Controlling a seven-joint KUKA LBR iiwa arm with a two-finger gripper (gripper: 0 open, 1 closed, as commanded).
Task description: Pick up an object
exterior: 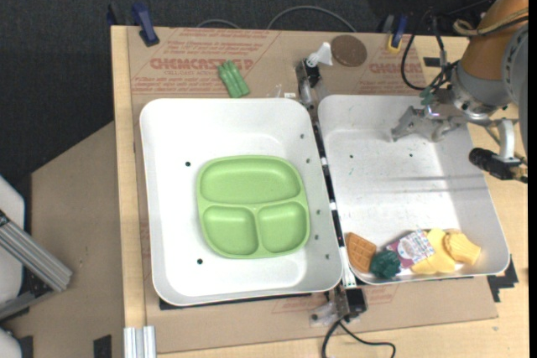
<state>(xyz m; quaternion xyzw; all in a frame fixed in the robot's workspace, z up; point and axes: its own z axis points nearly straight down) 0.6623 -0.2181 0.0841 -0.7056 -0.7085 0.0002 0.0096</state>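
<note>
My gripper [422, 127] hangs over the far part of the right bin [403, 180], its two grey fingers spread open with nothing between them. The loose objects lie together along that bin's near edge, well away from the gripper: a tan waffle-patterned piece [361, 251], a dark green lump [385, 266], a pink and white packet [414, 246] and yellow toy pieces [449, 252]. The orange-banded wrist [495, 46] reaches in from the upper right.
The left bin [168, 147] holds a green divided plate [252, 205]. Behind the bins on the bench lie a green object [234, 80] and a brown disc [348, 51]. A black latch strip [323, 172] runs between the bins.
</note>
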